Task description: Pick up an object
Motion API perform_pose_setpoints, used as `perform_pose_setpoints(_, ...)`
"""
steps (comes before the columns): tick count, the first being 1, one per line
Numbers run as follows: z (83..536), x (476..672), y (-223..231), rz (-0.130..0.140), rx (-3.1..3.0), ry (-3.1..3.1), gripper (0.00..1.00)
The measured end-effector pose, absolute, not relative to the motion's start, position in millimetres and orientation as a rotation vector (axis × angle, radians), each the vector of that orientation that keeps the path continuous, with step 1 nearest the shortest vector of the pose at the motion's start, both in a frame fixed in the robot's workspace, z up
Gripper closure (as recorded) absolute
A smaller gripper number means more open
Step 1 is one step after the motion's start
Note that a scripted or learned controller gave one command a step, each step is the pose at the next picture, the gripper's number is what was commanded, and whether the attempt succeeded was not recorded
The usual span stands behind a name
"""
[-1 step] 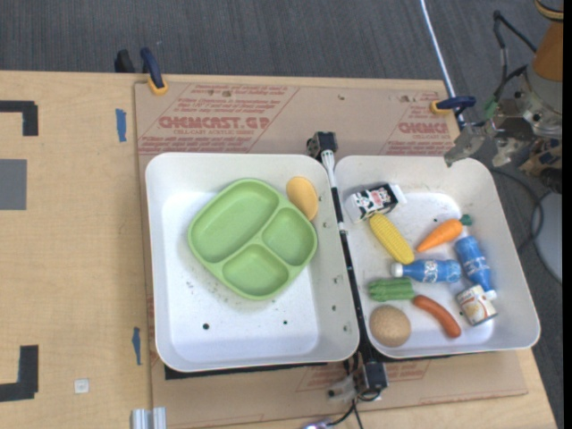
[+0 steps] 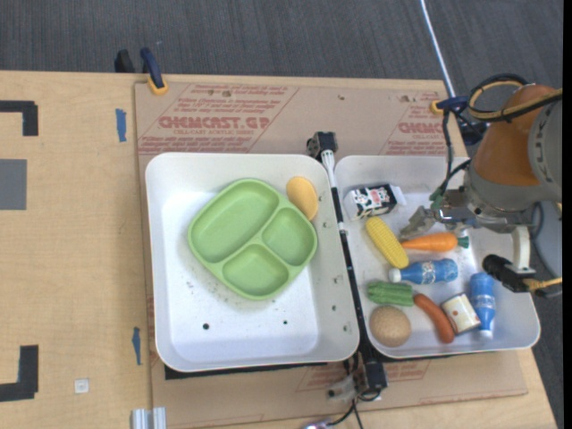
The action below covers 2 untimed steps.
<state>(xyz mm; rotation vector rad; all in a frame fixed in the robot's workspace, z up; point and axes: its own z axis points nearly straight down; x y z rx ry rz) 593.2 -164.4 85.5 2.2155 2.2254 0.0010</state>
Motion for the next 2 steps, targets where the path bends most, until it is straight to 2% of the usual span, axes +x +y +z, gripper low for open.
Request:
perform_pose_setpoints(1, 86, 536.0, -150, 0.002, 2.11, 2.327, 0.0)
perform_pose_setpoints(2, 86, 496.3, -137, 0.002, 1.675, 2.654, 0.0)
